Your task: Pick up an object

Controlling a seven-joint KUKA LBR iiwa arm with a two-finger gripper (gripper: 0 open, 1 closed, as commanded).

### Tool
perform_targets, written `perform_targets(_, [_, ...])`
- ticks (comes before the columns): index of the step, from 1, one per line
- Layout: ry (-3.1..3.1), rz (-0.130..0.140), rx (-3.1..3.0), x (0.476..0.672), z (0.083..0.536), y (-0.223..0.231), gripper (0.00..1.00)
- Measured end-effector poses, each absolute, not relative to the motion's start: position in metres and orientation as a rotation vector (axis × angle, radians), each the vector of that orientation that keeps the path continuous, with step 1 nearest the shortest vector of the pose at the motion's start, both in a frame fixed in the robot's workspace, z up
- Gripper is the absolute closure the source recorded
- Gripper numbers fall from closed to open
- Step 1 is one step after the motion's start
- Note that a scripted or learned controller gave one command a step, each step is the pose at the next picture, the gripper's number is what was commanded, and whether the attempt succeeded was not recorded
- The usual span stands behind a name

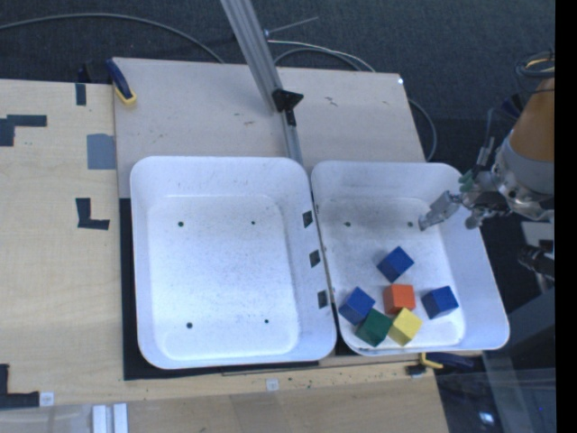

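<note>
The left bin [153, 242] offered nothing to pick; the blocks sat clustered low in the right bin [379, 188]. From left to right: a blue cube [357, 302], a green one [373, 328], a tilted blue cube [395, 263], orange [399, 297], yellow [406, 325], another blue [439, 301]. The gripper [448, 207] hovered above the bin's upper right — whether its pincer stood apart could not be told. The tilted blue cube, standing apart, looked the cleanest target — the packed ones would likely jam.

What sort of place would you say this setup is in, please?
Most likely a robotics lab bench for grasping trials. A robot arm's gripper hangs over the right white bin, which holds small coloured cubes; the left white bin sits beside it, with loose cables on the dark floor behind.
</note>
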State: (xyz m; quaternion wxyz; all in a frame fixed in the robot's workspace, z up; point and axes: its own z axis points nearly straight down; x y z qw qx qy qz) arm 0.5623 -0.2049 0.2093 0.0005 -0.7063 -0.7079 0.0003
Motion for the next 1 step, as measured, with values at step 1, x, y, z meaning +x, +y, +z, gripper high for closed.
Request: perform_targets(1, [-2.221,0.006,-2.215,0.5853,0.0873,-0.1880,0.00])
